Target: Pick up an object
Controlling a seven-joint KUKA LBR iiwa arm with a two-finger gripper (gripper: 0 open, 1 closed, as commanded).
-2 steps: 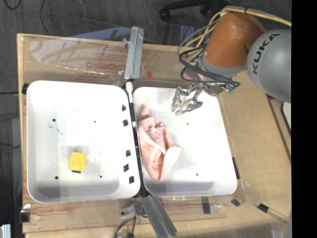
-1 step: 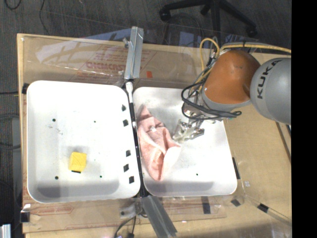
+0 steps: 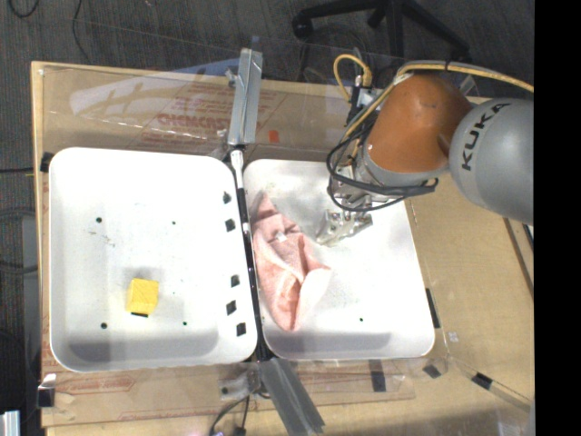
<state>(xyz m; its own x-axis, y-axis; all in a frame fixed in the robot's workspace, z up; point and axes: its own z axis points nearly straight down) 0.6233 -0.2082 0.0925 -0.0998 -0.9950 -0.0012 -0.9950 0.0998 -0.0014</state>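
At the far left sits the shallow white plastic left bin [image 3: 73, 243], its floor dotted with a few small dark marks. Toward its lower middle lies a small yellow block [image 3: 142, 296], squarish, flat on the bin floor, well apart from the arm.

Between the two bins runs a grey metal divider bar [image 3: 243, 98], which comes down from the top of the bench and meets the seam where the bin rims touch.

Just right of that seam, in the shallow white right bin [image 3: 399, 334], lies a crumpled pink cloth [image 3: 281, 262]. It stretches along the bin's left wall from the upper left toward the lower middle, with a paler fold at its lower right end.

Right of the cloth's upper part is the small metal two-finger gripper [image 3: 340, 228], low over the bin floor. Its tip is just beside the cloth's right edge, with a narrow strip of white floor visible between them; nothing is seen between its fingers, and their spread cannot be told from this view.

Above and to the right rises the grey arm with the orange band [image 3: 413, 125], wrapped with loose black and yellow cables [image 3: 349, 71].
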